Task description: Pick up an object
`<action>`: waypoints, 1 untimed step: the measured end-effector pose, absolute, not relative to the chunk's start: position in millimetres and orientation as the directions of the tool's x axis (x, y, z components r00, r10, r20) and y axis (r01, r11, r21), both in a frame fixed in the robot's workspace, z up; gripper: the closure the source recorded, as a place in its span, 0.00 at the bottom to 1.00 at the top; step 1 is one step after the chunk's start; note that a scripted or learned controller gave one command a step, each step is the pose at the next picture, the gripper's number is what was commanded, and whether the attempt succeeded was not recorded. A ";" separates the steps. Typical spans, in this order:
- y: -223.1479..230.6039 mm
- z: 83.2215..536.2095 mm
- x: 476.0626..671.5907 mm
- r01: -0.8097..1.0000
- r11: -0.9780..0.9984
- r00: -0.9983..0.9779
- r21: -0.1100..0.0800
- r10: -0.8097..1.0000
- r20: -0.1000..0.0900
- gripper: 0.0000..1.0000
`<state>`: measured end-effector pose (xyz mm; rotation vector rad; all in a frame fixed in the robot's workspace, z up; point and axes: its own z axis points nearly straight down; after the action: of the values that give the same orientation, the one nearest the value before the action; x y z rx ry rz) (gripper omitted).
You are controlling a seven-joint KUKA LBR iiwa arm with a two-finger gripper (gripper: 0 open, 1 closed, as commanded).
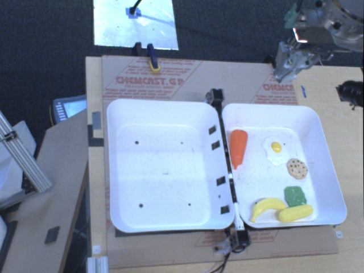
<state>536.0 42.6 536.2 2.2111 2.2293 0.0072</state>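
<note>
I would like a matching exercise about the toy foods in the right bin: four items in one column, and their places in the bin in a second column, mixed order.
Items:
1. orange toy carrot
2. white fried egg with yellow yolk
3. round speckled cookie
4. yellow toy banana

Places:
A. near the front wall, left of the green piece
B. beside the divider between the bins
C. just right of the carrot
D. below and right of the egg

Pairs: 1-B, 2-C, 3-D, 4-A

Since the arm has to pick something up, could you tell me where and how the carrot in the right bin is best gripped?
Grip the carrot across its wide upper half, coming straight down from above. It lies flat, its length running up and down the view, tapering toward the near end. Fingers should close left to right, though the bin's dividing wall sits close on the left, which may crowd one finger.
</note>
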 end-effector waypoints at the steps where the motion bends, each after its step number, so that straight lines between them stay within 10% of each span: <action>1: 119.6 535.4 484.9 1.000 0.012 -0.012 0.001 1.000 0.003 1.00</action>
<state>484.9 119.6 535.4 2.2092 2.2350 0.0046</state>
